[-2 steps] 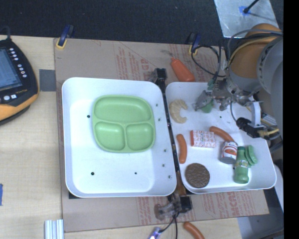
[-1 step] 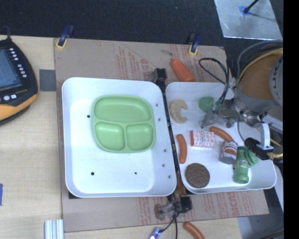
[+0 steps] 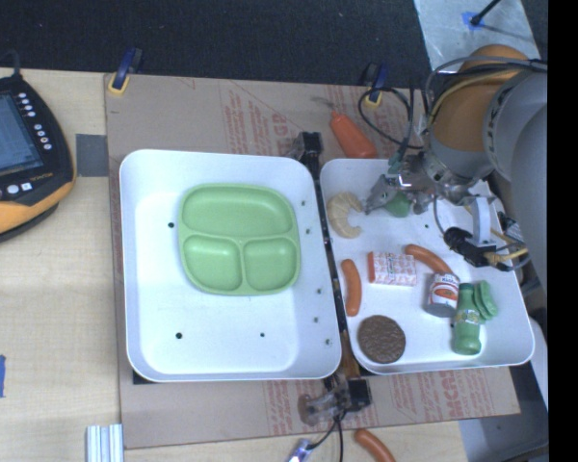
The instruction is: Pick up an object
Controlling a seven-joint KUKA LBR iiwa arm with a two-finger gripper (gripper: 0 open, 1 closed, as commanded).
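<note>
Sausages point(image 3: 351, 287) — cookie point(image 3: 380, 338) — green tray point(image 3: 239, 238)

Two shallow white plastic bins point(image 3: 154, 258) point(image 3: 506, 349) sit side by side, and one pale green three-compartment plate point(image 3: 239, 237) lies in the left one. Beside that plate, the right bin holds two orange sausages point(image 3: 351, 286) point(image 3: 428, 256), one brown round patty point(image 3: 380, 338), one red-and-white packet point(image 3: 393, 269) and one green bottle point(image 3: 471, 318).

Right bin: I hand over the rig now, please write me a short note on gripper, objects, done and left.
Gripper: low over the far part of the right bin, near a small green piece; a grasp is not visible.
In that bin: pale curved piece, two sausages, red-and-white packet, brown round patty, can, green toy.
Left bin: green divided plate.
Done: nothing lifted.
Left: pick one object.
</note>
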